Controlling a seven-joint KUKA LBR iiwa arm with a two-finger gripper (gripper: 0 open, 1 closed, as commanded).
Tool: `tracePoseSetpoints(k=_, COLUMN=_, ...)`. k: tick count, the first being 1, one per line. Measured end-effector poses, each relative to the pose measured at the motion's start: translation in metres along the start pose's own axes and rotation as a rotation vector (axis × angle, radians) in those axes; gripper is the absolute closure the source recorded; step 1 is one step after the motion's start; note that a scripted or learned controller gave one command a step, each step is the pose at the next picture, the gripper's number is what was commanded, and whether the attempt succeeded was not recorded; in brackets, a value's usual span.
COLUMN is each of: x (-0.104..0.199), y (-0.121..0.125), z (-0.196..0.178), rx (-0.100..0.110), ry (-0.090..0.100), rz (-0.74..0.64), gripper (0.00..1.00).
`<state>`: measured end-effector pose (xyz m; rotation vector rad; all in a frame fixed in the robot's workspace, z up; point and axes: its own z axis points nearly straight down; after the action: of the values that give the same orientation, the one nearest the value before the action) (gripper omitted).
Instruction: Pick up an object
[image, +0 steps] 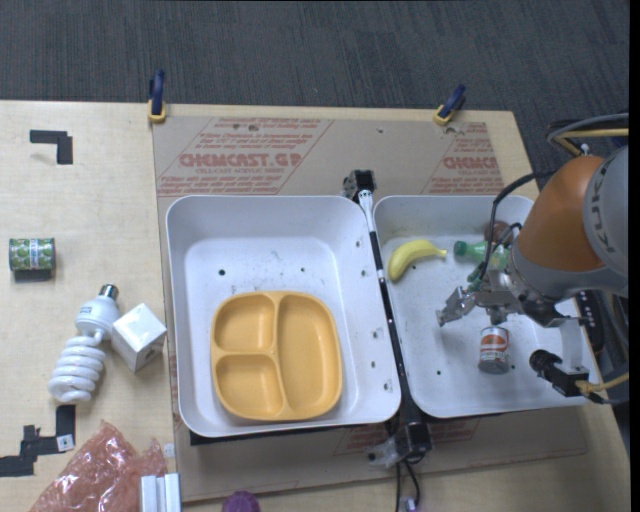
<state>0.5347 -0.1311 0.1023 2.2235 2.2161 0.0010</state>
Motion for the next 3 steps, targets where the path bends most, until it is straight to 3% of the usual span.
tracePoseSetpoints(k=1, x=-0.001, y=0.001, z=-0.010, rx=-0.002, ry=-0.001, rz=0.001, gripper=1.00)
tracePoseSetpoints(k=2, x=-0.081, y=0.035, z=0.010, rx=0.002, ry=0.000, rz=-0.004, gripper=1.00)
tracePoseSetpoints(k=3, x=-0.081, y=0.035, z=0.010, rx=0.002, ry=0.000, rz=-0.004, gripper=0.00)
